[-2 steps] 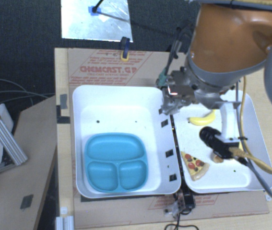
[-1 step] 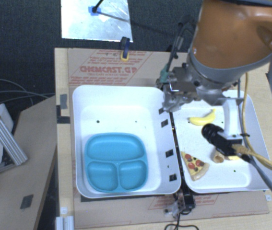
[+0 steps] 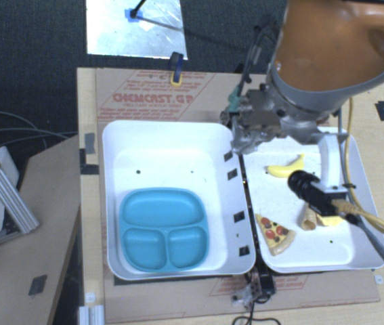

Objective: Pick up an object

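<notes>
Camera view, fixed overhead. Places grey two-finger gripper (image 3: 242, 141) low over far left corner of shallow white right-hand bin (image 3: 313, 252); cannot tell whether clenched or released. Nothing seen held. Locates small yellow plastic banana (image 3: 285, 166) on bin floor near far edge, just beside gripper. Judges it light, stiff, smooth-skinned and curved, so prone to slip or roll. Recommends hold across thick middle, squeezing narrow width, not tapered ends. Notes flat toy pizza slice (image 3: 275, 233) toward near left corner: thin, lying flush, harder to grip. Notes blue plastic compartment plate (image 3: 164, 229) in shallow white left-hand bin (image 3: 171, 147).
</notes>
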